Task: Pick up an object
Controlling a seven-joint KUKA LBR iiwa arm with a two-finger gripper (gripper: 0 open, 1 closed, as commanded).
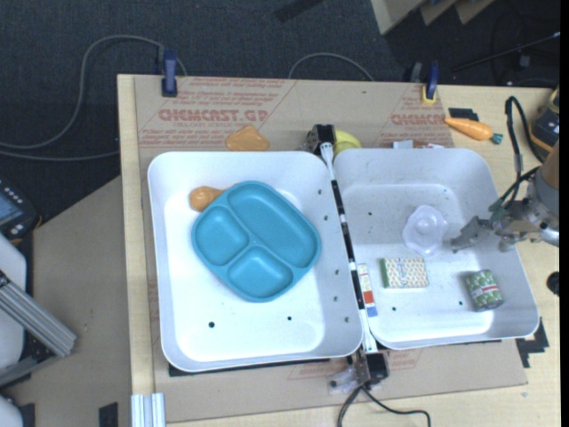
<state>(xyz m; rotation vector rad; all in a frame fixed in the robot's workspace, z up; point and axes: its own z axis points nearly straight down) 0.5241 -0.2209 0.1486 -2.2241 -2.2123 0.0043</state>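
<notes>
Green can [483, 289] nr front; hand [467, 237] by clear cup [425, 229], finger state unclear, arm cut off.

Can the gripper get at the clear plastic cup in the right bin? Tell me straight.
Probably yes. The gripper hangs beside the clear plastic cup in the right bin, with bare floor between them. The patterned packet and green object lie off the path.

Robotics lab bench: a board [267, 105] is clamped down with blue clamps [168, 69], cables [98, 56] are trailed over dark carpet [133, 16].
</notes>
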